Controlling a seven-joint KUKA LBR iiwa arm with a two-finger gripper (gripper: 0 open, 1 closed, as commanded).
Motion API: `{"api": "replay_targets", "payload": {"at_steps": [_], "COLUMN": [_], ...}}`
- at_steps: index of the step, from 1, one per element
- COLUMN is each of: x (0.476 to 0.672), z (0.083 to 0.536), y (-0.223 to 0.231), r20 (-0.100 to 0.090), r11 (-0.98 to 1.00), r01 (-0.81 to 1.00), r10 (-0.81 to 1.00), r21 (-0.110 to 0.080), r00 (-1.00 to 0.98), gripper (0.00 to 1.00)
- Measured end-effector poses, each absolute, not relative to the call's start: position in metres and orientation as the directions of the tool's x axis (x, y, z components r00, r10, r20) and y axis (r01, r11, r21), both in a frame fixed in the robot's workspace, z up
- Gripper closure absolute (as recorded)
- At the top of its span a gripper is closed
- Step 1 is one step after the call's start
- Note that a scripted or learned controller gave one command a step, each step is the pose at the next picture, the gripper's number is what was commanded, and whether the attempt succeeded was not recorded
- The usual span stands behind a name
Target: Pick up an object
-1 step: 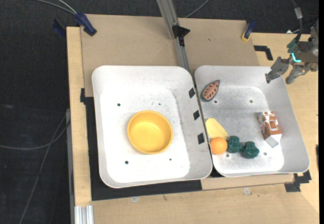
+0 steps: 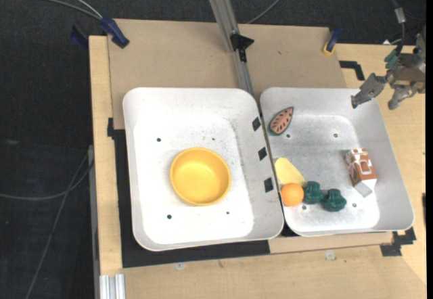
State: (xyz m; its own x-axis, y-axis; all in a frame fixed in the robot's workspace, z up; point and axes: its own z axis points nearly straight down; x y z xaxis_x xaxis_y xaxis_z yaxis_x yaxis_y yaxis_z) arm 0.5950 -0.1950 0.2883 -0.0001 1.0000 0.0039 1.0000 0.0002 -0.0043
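Gripper [image 2: 380, 93] sits at the far right, over the upper right rim of the right bin [image 2: 318, 98]. Its two fingers are spread apart w/ nothing between them; one fingertip [image 2: 358, 98] points down-left over the bin's corner, the other hangs further right, outside the rim.

Right bin contents, all clear of the gripper:
- leaf-shaped piece [image 2: 281, 120], orange-brown, near the upper left corner, long axis diagonal, tip pointing up-right.
- yellow wedge [image 2: 289, 171] by the left wall, long axis running upper left to lower right, narrow end up-left.
- orange ball [image 2: 292, 194] touching the wedge's lower end.
- green toy [image 2: 324, 197] just right of the ball, two lumps, long axis approx. horizontal along the front wall.
- small block [image 2: 361, 170], white and orange-brown, near the right wall, long axis roughly top to bottom in view, tilted slightly.

Left bin [image 2: 145, 115] holds a yellow bowl [image 2: 199, 176], upright, opening facing up, approx. centre, slightly toward the front.
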Motion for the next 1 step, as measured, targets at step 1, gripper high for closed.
{"api": "replay_targets", "payload": {"at_steps": [1], "x": [0.5962], "z": [0.2235], "y": [-0.1938], "r20": [0.006], "r11": [-0.001], "r01": [1.000], "r10": [1.000], "r21": [-0.015], "r00": [0.001], "gripper": [0.00]}}
